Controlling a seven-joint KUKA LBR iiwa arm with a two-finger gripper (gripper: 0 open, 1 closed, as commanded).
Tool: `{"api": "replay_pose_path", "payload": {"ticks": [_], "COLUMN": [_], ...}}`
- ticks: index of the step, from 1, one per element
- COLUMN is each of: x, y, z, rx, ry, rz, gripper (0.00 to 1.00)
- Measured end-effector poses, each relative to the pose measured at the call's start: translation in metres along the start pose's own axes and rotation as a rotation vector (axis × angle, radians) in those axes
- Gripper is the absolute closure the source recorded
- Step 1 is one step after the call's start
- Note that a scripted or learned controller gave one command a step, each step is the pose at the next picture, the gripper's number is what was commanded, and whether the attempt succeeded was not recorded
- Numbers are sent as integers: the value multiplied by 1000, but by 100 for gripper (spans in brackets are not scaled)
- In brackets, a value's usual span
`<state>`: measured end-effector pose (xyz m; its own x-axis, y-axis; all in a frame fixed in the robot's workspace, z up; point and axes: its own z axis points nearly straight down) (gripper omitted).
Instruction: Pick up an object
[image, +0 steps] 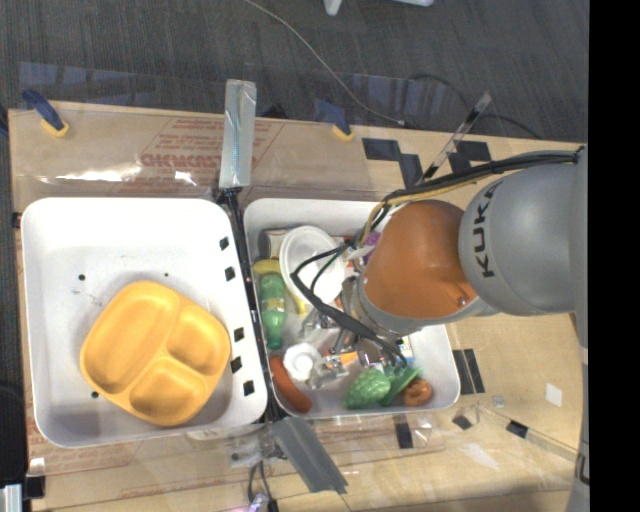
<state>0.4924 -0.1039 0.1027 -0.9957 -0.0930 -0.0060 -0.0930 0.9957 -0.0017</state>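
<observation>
My gripper (335, 352) is lowered into the right bin (445, 362), under the arm's orange band (415, 262). It hangs over a heap of small objects. A white round piece (299, 360) lies just to its left. A green leafy toy (374, 386) lies to its lower right. A green bottle (272, 302) and a white bowl (303, 250) sit further up the bin. The arm hides much of the bin's middle.
A yellow divided tray (155, 350) lies in the left bin (50, 240). A reddish-brown item (288, 392) and a small orange item (418, 392) rest near the right bin's front wall. Black cables loop from the wrist over the white bowl.
</observation>
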Motion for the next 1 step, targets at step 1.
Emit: {"api": "replay_pose_path", "payload": {"ticks": [1], "x": [-56], "y": [-34], "z": [11], "rx": [-2], "ry": [5], "rz": [-161], "gripper": [100]}}
